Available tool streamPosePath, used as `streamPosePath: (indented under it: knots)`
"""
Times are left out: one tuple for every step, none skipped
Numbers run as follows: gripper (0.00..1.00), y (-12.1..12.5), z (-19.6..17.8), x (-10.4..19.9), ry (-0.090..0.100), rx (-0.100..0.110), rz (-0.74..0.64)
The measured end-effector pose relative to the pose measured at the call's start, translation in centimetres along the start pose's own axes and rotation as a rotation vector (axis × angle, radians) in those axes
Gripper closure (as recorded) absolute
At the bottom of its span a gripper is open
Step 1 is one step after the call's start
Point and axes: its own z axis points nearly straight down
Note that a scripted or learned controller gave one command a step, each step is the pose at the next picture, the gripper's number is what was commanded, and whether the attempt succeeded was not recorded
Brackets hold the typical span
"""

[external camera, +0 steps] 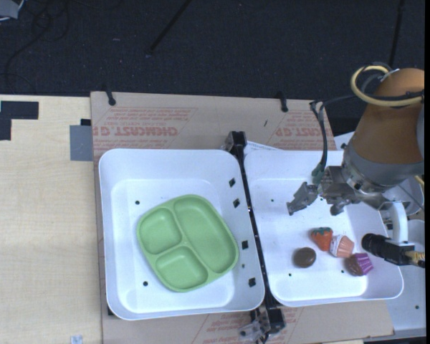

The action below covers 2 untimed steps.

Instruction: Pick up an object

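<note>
Green three-compartment plate [187, 243] lies in left bin [122, 192], slightly turned. Right bin [279, 278] just beside it, black clips along shared edge. Cardboard sheet [172, 124] under both bins. Light wooden tabletop [36, 228] at left.

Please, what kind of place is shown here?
Probably a robot test bench in a lab: a robot arm reaches over two white bins, one holding a green divided plate, the other small toys, on taped cardboard.
</note>
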Motion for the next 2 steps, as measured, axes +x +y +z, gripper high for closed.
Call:
streamPosePath:
  knots:
    - [0.0, 0.2, -0.7, 0.0, -0.001, -0.013, -0.002]
    - [0.0, -0.5, 5.4, 0.4, 0.0, -0.005, -0.001]
